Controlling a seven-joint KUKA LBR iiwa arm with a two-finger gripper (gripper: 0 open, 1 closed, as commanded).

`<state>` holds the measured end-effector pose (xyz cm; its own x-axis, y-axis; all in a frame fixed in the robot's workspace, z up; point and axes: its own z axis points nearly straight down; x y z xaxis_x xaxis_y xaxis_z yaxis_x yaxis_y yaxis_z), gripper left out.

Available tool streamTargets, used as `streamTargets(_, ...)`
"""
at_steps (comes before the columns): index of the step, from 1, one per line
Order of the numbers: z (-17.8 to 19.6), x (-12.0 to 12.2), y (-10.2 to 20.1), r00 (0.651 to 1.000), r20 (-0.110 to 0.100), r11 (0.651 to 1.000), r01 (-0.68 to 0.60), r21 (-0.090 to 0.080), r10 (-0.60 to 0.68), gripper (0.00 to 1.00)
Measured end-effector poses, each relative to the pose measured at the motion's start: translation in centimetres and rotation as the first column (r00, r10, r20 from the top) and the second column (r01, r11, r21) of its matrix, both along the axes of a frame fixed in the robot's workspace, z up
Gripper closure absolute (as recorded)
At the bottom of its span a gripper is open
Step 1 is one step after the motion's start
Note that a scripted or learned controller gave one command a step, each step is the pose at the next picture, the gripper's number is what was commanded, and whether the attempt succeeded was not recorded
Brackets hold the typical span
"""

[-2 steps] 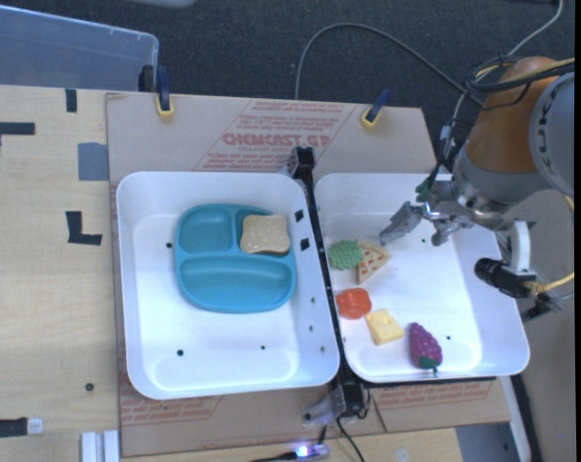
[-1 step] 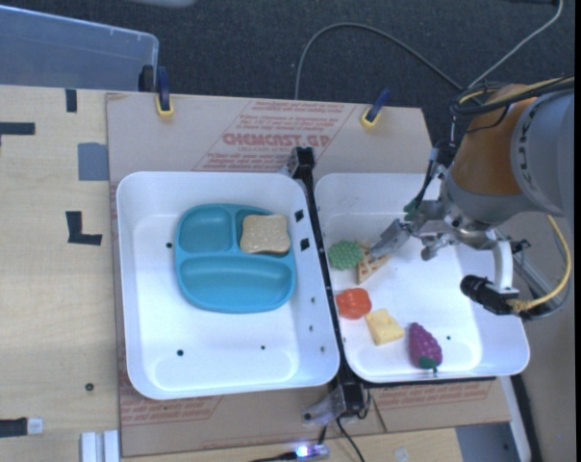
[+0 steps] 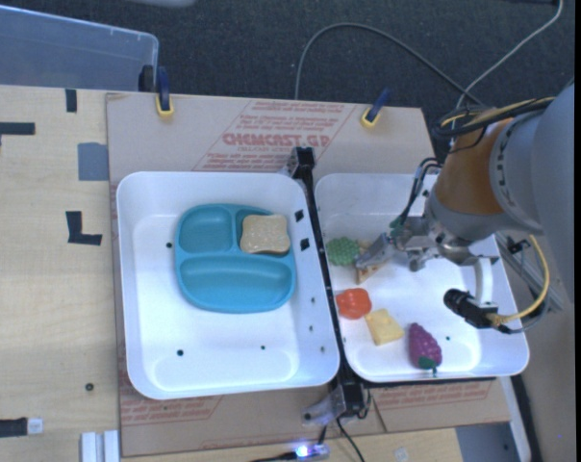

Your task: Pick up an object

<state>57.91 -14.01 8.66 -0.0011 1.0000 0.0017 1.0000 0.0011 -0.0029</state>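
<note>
Two shallow white bins sit side by side on a cardboard sheet [image 3: 271, 133] laid over the wooden bench [image 3: 40, 258]. The left bin [image 3: 141, 354] holds a blue divided plate [image 3: 235, 275], and a slice of toy bread [image 3: 265, 234] lies in the plate's upper right compartment. The right bin [image 3: 502, 359] holds the loose toy foods: a green broccoli-like piece [image 3: 343, 251] close to the bin's left wall, an orange-red tomato-like piece [image 3: 353, 303] below it, a yellow block like a wedge of cheese [image 3: 384, 327] just right of that, and a purple bunch of grapes [image 3: 424, 345] near the bin's lower edge. The grey arm with its orange band [image 3: 464, 176] reaches in from the right, and its gripper [image 3: 375, 256] is low in the right bin, just beside the green piece. A small tan thing shows at the fingertips, but whether the gripper grips it, or how wide it stands, cannot be told.
</note>
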Motion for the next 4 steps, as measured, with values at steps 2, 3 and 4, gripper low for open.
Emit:
streamTargets(2,6.2,0.6,-0.5,1.0,0.002,1.0,0.0,-0.002,0.0,1.0)
streamTargets(3,12.3,0.7,-0.7,1.0,0.004,1.0,-0.001,-0.003,0.001,1.0)
streamTargets(4,14.6,0.8,-0.7,1.0,0.001,1.0,0.0,-0.002,0.0,1.0)
